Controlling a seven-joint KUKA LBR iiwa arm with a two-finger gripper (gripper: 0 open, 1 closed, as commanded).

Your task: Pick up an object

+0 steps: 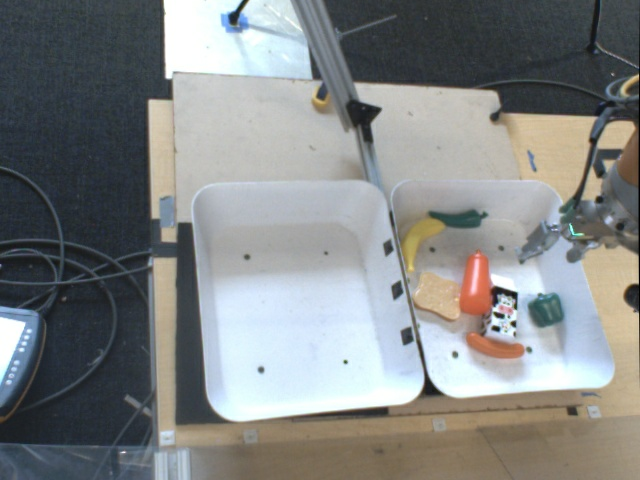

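- Seven toy items lie in the right bin (590,368); the left bin (215,208) sits just beside it, the two touching along their shared wall.
- Banana (420,239), yellow: near the right bin's far-left corner, alongside the shared wall.
- Green chilli pepper (458,218): just beyond the banana, toward the far edge.
- Slice of toast (438,296): middle-left of the bin floor, touching the orange bottle (476,282), which lies at the bin's centre.
- Small black-and-white carton (501,311): just beside the bottle, on the side toward the near edge.
- Sausage (496,347): nearest the near edge, just below the carton.
- Green bell pepper (546,310): toward the right edge, apart from the rest.
- Gripper (535,245): over the right bin's far-right area, reaching in from the right edge; nothing shows between its fingers, but whether they are spread or closed cannot be told at this size.
- Step in hand, as judged: approach, no item yet chosen or lifted.
- Handling note: the bell pepper is the closest and stands clear of neighbours, so it seems the safest target; centre over it, descend straight, close across its narrower width.
- Risk: the toast, bottle and carton crowd together, so a descent there could nudge one aside or pinch two.
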